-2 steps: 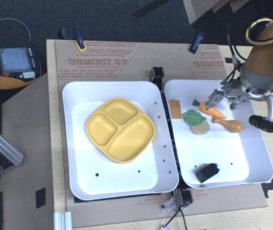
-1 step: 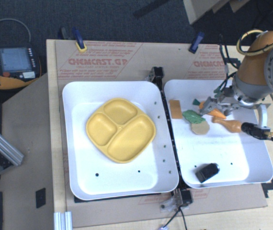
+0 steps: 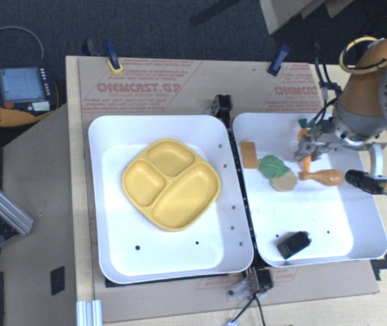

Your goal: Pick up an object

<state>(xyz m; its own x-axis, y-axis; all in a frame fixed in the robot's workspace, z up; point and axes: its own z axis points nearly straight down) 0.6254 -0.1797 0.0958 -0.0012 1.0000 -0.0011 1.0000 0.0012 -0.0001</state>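
The gripper point(image 3: 307, 148) is hovering over the orange toy point(image 3: 321, 176) in the right bin point(image 3: 356, 246) — its state I cannot tell — and should be descending squarely.

Resting on dark carpet point(image 3: 112, 12), lying beneath a cardboard-topped bench point(image 3: 180, 80), beside a handheld control pendant point(image 3: 18, 90) at left.

This place is a robotics lab or test workshop, not a home. A grey and orange robot arm point(image 3: 370, 80) reaches over a bench point(image 3: 78, 182) covered with printed brown board, fixed by blue clamps point(image 3: 113, 56). Two white bins point(image 3: 102, 202) sit side by side, a control pendant point(image 3: 18, 90) with a screen lies at left, and loose cables point(image 3: 248, 304) hang below.
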